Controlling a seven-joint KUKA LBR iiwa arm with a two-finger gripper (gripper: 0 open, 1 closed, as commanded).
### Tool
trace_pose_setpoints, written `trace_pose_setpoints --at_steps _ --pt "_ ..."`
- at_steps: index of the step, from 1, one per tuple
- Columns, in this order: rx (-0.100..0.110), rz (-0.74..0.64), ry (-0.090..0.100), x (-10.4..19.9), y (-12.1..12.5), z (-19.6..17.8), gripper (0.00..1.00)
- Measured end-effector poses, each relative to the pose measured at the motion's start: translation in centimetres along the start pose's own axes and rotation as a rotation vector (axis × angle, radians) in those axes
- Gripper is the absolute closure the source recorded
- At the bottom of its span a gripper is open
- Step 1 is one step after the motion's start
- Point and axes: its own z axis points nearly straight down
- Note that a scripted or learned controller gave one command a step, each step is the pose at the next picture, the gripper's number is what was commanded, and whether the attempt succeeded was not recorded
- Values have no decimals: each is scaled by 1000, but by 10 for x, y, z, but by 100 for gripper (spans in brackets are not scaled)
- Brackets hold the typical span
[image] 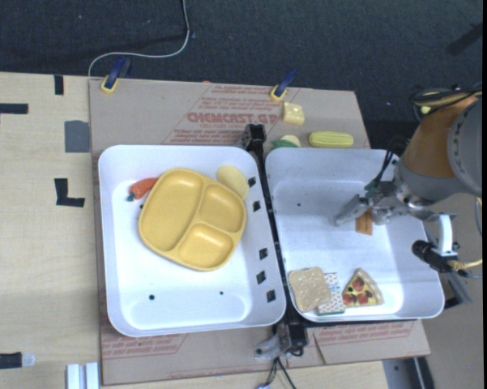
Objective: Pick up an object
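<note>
Gripper (358, 214) low over right bin (308, 168), fingers spread, small orange block (364, 225) at fingertips, not visibly clamped. Pizza slice (361, 288) and cracker (309, 288) nearer bin's front edge.

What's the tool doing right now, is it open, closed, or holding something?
Tool: over the right bin, with a small orange-brown piece at its tip. Whether it is open, closed, or gripping that piece cannot be told.
</note>
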Motion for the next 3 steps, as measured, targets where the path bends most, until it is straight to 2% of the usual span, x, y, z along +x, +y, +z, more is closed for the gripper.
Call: trace_pose_setpoints --at_steps 1,2,3 --pt "-4 -1 -2 0 1 -13 100" --pt "1 -4 3 92 41 -3 100" --pt "3 -3 3 172 18 -103 100"
